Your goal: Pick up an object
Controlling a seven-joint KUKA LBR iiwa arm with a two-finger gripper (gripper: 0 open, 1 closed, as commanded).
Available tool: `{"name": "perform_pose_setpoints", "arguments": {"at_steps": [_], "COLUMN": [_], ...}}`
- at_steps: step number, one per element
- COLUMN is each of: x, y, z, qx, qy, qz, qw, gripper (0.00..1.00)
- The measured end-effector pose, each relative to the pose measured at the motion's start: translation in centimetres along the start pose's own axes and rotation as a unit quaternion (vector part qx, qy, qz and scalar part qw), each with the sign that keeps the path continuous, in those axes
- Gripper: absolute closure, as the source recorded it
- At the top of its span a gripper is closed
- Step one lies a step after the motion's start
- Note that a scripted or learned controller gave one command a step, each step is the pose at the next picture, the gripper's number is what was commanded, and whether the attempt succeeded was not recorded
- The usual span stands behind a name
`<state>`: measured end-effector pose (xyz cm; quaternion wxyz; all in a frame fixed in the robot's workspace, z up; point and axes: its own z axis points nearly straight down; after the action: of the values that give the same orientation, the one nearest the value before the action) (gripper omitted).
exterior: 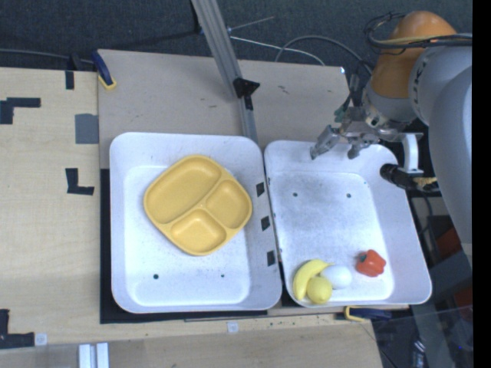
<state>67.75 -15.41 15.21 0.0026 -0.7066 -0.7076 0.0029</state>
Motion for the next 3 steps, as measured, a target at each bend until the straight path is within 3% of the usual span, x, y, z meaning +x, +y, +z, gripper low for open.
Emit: {"name": "perform_pose_setpoints", "arguments": {"at_steps": [1, 2, 3], "x": [-0.43, -0.41, -0.36], "y": [-0.99, -1.05, -1.06], "z": [5.68, 6.36, 5.36], "qx": [0.0, -0.001, -0.001], "qy": [0.0, -0.001, -0.001], "qz": [0.0, 0.0, -0.001], "qw": [1.0, 1.0, 1.0], "gripper": [0.0, 0.0, 1.0]}}
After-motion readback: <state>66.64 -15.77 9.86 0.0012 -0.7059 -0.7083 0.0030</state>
